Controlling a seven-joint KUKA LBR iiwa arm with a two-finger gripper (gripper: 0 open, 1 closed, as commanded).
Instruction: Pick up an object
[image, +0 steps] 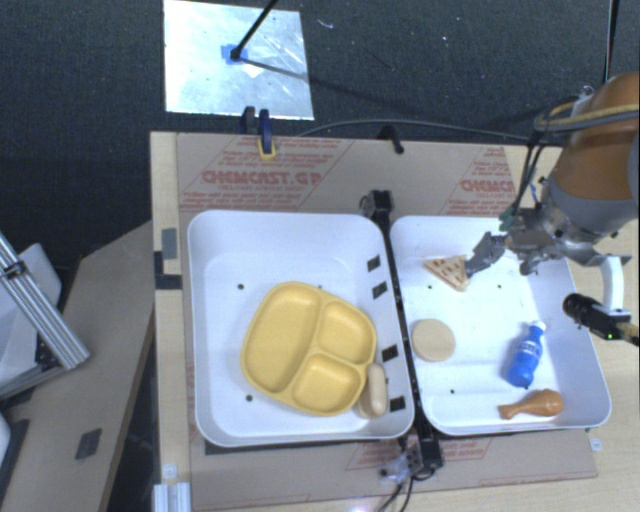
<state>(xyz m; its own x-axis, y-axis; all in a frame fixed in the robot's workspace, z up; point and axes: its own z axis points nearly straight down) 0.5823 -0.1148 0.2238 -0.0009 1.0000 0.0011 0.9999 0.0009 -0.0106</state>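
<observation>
My hand (487, 252) hangs over the right bin (580, 330), just at three o'clock of the pizza slice (447, 271); I cannot tell its state, for it is small and dark; my arm (600, 160) is cut off at the edge.

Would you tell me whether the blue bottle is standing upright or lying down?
Lying down: the blue bottle rests lengthwise on the right bin's floor.

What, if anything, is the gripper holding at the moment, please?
It cannot be told: the gripper sits at the right edge of the pizza slice, but no grasp is visible.
</observation>
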